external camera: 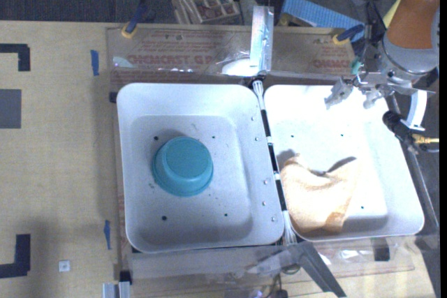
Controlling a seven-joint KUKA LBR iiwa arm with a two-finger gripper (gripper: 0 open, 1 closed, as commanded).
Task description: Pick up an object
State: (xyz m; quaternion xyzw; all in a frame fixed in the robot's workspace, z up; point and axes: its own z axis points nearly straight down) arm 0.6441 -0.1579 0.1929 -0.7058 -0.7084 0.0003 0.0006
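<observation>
Approach is the step in hand: my tool hangs released and empty over the far right corner of the right bin, and next I must descend onto the cloth (crumpled against the bin's near left wall).

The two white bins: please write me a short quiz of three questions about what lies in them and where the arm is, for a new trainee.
1. True or false: the blue bowl lies in the left bin.
2. Which thing lies in the right bin? A) a red cup B) a tan cloth C) a metal spoon
3. Fill in: the gripper hangs over the far part of the ____ bin.

Key:
1. True. It sits upside down near the middle of that bin.
2. B. The tan cloth lies crumpled in the near left corner, apart from the gripper.
3. Right.
</observation>
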